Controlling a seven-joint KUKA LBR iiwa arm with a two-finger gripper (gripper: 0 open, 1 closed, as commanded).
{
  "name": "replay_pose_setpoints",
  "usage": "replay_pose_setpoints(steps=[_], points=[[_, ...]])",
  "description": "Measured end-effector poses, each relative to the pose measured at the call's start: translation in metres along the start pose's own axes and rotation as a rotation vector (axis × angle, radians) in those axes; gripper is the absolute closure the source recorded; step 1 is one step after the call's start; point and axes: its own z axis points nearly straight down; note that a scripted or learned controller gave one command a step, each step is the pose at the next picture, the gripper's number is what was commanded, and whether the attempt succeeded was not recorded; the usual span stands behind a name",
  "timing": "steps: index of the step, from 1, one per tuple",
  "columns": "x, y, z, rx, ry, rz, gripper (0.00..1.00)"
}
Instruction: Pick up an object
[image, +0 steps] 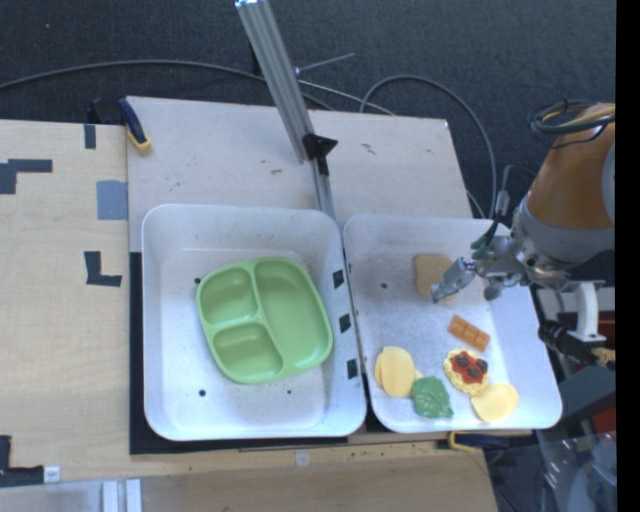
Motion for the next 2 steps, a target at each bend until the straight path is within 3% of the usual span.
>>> replay_pose_setpoints(steps=[2], points=[[0.005,-0.001,0.126,-0.005,-0.002,0.0,0.0]])
